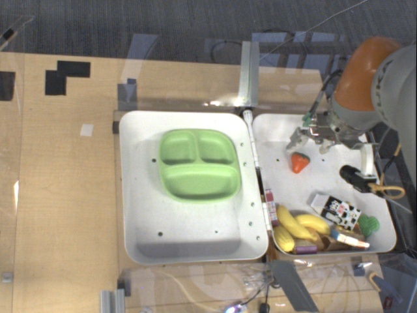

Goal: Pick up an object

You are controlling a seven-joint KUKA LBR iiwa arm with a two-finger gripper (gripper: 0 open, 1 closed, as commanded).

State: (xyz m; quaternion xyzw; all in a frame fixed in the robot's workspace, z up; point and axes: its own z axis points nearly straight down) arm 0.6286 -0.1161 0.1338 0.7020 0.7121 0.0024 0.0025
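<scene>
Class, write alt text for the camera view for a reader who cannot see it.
A grey robot arm's gripper hovers over a small red-orange toy in the right white bin, which also holds bananas. A green divided plate sits in the left bin.

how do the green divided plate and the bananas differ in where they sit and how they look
The green divided plate lies alone in the left bin; the bananas sit in the right bin, crowded among other items at its near edge. The plate is flat, broad and light green, with three compartments; the bananas are slim, curved and yellow. The plate is far larger than the bananas. Both rest on a white bin floor, apart from the gripper.
</scene>
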